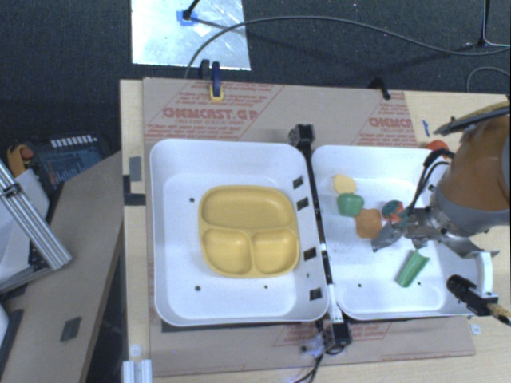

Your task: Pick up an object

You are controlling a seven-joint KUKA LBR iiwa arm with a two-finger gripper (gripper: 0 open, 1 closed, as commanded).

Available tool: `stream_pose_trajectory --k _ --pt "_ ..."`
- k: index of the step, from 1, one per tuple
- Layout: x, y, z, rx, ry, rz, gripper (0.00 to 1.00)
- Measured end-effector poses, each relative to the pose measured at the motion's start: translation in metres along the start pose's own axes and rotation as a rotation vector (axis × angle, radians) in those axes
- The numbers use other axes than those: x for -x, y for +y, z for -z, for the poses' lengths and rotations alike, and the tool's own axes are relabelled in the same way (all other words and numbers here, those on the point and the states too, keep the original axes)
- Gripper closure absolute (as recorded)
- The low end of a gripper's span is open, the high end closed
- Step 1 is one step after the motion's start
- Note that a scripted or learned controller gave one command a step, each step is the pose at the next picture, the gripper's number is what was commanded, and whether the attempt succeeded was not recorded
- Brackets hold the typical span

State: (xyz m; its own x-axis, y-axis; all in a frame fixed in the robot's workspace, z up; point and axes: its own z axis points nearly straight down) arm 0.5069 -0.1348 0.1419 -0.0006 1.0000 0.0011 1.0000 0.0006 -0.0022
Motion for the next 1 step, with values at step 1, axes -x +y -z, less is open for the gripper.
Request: stream_pose_trajectory --k 1 --pt "-0.0004 0.0 -0.0522 0.0 0.0 0.0 0.0"
